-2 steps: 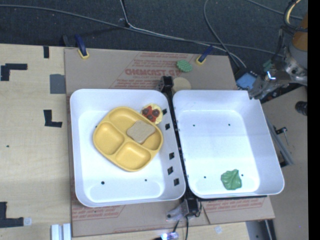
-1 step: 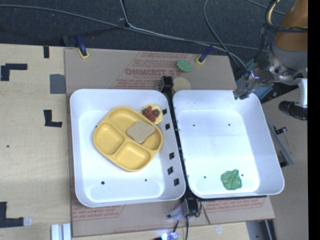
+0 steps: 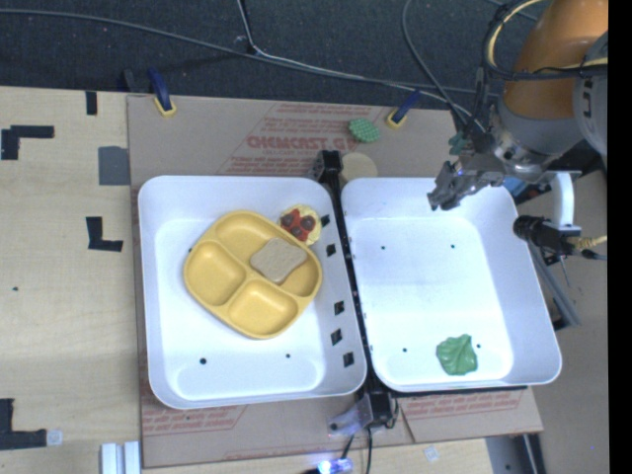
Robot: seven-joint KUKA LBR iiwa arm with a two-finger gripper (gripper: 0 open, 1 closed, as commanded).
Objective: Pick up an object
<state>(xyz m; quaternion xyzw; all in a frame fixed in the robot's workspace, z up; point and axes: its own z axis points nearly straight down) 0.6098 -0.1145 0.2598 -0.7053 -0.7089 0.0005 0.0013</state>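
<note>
A green leafy piece lies near the front right corner of the right bin. In the left bin sits a yellow divided plate with a brown slice of bread in one compartment and a small red and dark item at its far edge. My gripper hangs over the far right part of the right bin, well away from the green piece, with nothing visible between its dark fingers.
A small green item lies on the cardboard behind the bins. Blue and yellow clamps hold the cardboard's back edge. Cables run across the dark floor behind. A black divider with clips separates the bins.
</note>
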